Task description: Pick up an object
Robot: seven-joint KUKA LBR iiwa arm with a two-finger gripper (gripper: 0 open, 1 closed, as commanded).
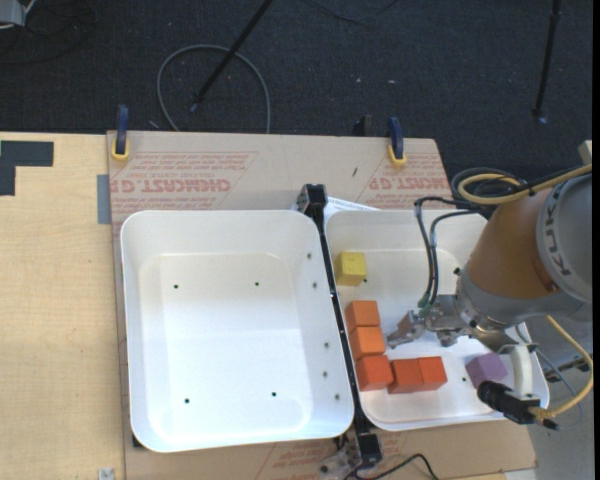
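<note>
In the right bin [392, 230] lie a yellow cube [352, 266], an L-shaped row of orange blocks [380, 354] along the left wall and front, and a purple block [487, 369] at the front right. My gripper [408, 329] hangs low in this bin, just right of the orange blocks and above the front pair. Its metal fingers point left toward the blocks. Nothing shows between them. The grey arm with its orange band [510, 258] covers the bin's right part.
The left bin [140, 268] stands beside the right one, a black divider [330, 268] running between them. Both rest on a cardboard sheet [230, 173] held by two clamps. Cables trail around the arm at the right.
</note>
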